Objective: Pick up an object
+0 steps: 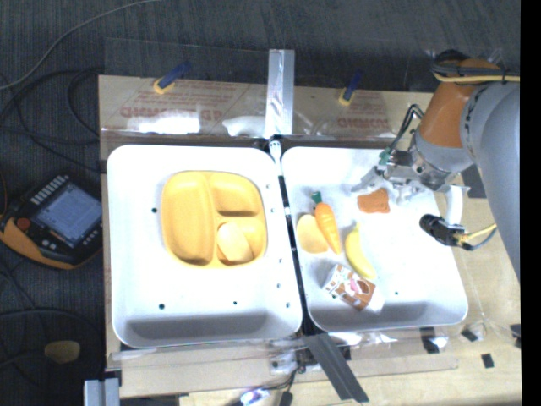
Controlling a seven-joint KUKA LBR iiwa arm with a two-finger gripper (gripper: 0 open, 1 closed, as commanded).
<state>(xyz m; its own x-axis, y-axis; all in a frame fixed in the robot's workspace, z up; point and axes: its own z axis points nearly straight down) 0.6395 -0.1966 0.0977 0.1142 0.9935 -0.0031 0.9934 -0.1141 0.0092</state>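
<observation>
My gripper (387,184) hangs low over the upper part of the right bin (423,303), reaching in from the right below the orange wrist band. A small orange piece (373,201) lies right under its tip, touching or nearly touching it. Further left in that bin an orange carrot (327,225) with a green top lies next to a pale yellow slice (310,236). A yellow banana (360,255) lies below them, and a red and white packet (349,288) rests near the front.
The left bin (135,294) holds a yellow divided tray (211,218). A metal divider rail (287,227) separates the two bins. A black cable connector (435,226) hangs by the arm over the right bin's right side. A handheld pendant (55,218) lies off the bench at left.
</observation>
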